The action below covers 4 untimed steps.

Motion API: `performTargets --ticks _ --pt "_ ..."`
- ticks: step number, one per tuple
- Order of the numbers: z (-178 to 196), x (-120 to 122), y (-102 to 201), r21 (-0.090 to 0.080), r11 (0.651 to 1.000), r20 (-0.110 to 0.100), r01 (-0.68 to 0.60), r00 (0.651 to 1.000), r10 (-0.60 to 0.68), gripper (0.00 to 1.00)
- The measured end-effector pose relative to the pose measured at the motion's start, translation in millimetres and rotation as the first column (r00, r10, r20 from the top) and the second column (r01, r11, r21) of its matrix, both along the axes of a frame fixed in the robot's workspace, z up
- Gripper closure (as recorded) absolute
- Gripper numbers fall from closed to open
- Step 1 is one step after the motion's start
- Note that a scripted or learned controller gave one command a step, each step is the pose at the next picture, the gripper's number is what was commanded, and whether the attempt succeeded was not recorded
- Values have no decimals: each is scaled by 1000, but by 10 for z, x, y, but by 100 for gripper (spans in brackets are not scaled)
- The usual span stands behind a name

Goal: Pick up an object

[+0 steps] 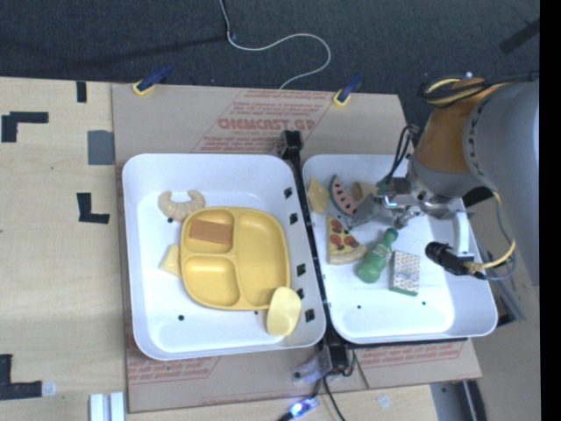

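Note:
In the right bin (456, 318), my gripper (391, 207) hangs low in the upper middle, below the orange-banded wrist (443, 139). A green bottle (375, 258) lies tilted just beneath it, its cap end pointing up toward the gripper. Left of the gripper sits a watermelon slice (345, 196), with a pizza slice (342, 240) below that. A small speckled box (405, 272) rests right of the bottle. I see nothing held in the gripper.
A small yellow piece (316, 196) sits by the divider. The left bin (145, 323) holds a yellow compartment tray (250, 270) with a brown toast (211, 230), a tan pastry (180, 203), a yellow wedge (169, 259) and a pale yellow disc (283, 311).

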<state>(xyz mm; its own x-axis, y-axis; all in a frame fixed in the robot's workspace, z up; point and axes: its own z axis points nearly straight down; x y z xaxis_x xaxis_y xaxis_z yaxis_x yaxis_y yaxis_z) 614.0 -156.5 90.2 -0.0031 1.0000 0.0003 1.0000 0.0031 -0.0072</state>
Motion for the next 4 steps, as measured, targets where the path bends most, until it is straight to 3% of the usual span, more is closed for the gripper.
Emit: performTargets --ticks 1,2,4 --pt "-59 0 5 -2 1000 6 1 1000 -1 0" --pt "50 4 5 -2 1000 7 1 1000 -1 100" --pt "913 62 85 -1 1000 11 1 1000 -1 100"
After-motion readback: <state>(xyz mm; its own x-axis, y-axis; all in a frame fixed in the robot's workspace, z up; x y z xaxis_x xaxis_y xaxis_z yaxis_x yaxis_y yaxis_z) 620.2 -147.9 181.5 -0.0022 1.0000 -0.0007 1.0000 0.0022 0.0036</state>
